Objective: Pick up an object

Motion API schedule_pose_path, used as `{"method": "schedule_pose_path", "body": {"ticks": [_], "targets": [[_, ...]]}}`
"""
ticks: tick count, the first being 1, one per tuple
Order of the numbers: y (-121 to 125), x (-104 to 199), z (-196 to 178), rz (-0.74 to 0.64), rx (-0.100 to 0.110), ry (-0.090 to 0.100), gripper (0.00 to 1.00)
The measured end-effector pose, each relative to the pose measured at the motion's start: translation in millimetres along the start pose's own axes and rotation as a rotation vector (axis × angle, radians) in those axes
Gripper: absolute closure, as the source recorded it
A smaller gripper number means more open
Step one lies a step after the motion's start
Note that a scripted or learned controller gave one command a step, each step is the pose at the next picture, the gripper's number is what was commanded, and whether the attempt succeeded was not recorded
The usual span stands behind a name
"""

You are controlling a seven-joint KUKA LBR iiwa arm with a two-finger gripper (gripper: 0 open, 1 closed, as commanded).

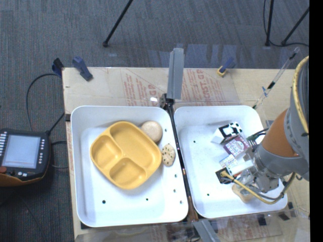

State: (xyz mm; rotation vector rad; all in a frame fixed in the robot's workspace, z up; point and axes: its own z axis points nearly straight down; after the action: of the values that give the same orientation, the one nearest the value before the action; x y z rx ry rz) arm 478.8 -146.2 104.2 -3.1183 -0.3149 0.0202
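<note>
The gripper (248, 181) sits low in the right white plastic bin (202, 205) at lower right, tangled among cables and small fittings, so I cannot tell its state. The grey arm with its orange band (282, 140) bends down from the right edge over a plywood bench (121, 87) on dark carpet. In the left white bin (83, 205) lie a yellow three-compartment plastic tray (126, 155), a cream ball (151, 131) and a speckled cookie (168, 154).

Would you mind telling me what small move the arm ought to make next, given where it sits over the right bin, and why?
Probably a short lift straight up, to check the grasp. The claw is low in the right bin, down among the arm's own cables, with something pale beside it. Whether it holds anything is too cluttered to tell. The yellow tray, ball and cookie lie in the left bin.
</note>
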Motion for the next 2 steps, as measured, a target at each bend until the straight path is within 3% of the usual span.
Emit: {"method": "schedule_pose_path", "body": {"ticks": [1, 2], "targets": [[-13.3, 11.1, 14.0, 0.003, -0.01, 0.012, 1.0], [-13.3, 10.0, 6.8, 0.002, -0.006, 0.007, 1.0]]}}
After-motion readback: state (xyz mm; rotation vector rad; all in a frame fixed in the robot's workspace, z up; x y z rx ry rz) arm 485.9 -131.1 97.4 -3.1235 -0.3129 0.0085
